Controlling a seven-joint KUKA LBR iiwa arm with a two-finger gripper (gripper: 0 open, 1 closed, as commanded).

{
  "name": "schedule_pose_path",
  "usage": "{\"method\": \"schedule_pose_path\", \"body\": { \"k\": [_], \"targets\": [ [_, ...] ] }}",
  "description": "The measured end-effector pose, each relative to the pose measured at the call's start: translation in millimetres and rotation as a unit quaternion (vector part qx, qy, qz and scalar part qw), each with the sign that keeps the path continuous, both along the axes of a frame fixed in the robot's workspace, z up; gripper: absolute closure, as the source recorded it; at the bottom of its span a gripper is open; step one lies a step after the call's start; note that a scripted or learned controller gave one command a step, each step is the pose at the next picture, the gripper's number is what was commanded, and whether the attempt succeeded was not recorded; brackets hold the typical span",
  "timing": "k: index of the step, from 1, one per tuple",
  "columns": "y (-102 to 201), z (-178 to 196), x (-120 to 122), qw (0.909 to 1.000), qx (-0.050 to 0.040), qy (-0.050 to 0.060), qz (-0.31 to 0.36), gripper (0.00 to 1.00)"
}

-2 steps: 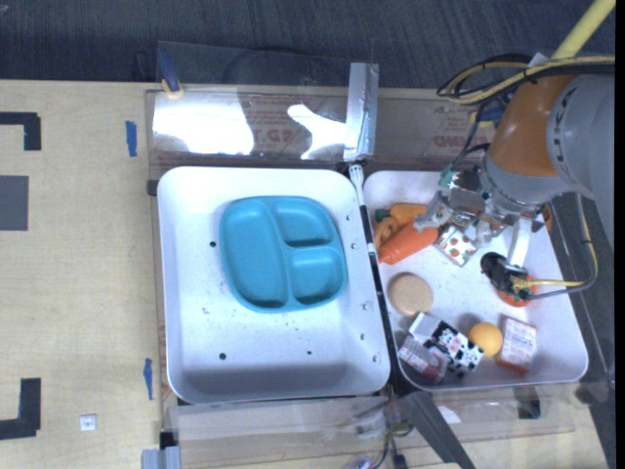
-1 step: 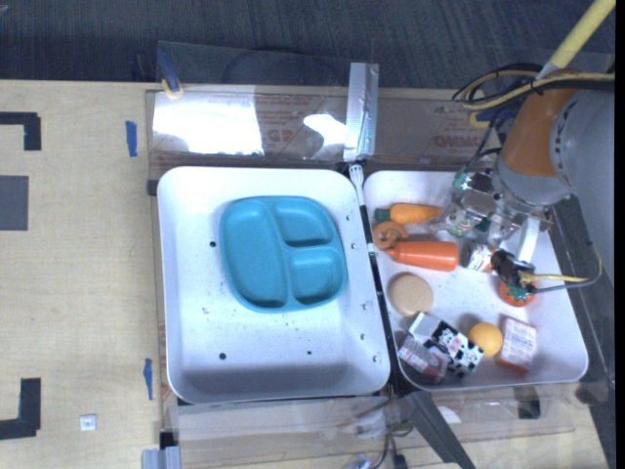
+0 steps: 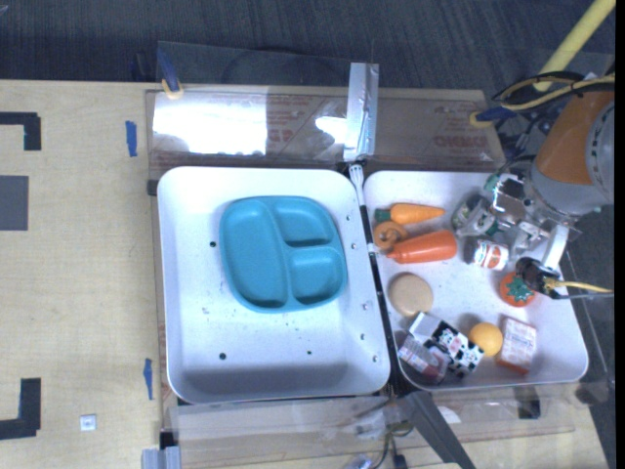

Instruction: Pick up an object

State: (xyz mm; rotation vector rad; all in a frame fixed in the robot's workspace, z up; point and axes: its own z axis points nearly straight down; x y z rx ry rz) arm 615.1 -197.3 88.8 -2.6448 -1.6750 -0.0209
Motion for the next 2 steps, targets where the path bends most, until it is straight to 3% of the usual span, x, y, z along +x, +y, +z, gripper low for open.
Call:
{"method": "schedule_pose_path", "body": {
  "k": [1, 2],
  "targets": [
    [-11, 55, -42, 0.9969, -0.0072, 0.004, -0.078, 0.00],
    [3, 48, -116, 0.9947, -0.0070, 0.005, -0.102, 0.00]
  ]
}}
